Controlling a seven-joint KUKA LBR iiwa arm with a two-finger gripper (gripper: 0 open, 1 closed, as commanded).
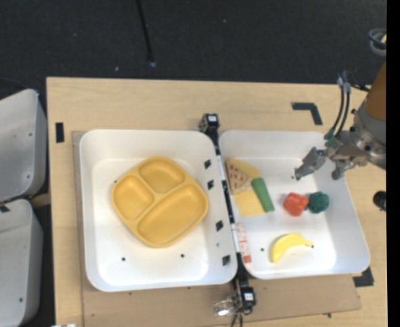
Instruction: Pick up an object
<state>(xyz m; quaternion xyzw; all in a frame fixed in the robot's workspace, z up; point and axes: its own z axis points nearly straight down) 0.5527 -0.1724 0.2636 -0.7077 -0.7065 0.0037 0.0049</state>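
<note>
The right bin holds a red toy touching a dark green toy, a yellow banana, a pizza slice, a green stick and a yellow slab. My gripper hovers over the bin's upper right part, just above the red and green toys. Its two fingers are spread apart, open, with nothing between them.
A yellow divided plate lies in the left bin. A black-clipped divider rim runs between the bins. The arm comes in from the right edge over the wooden bench.
</note>
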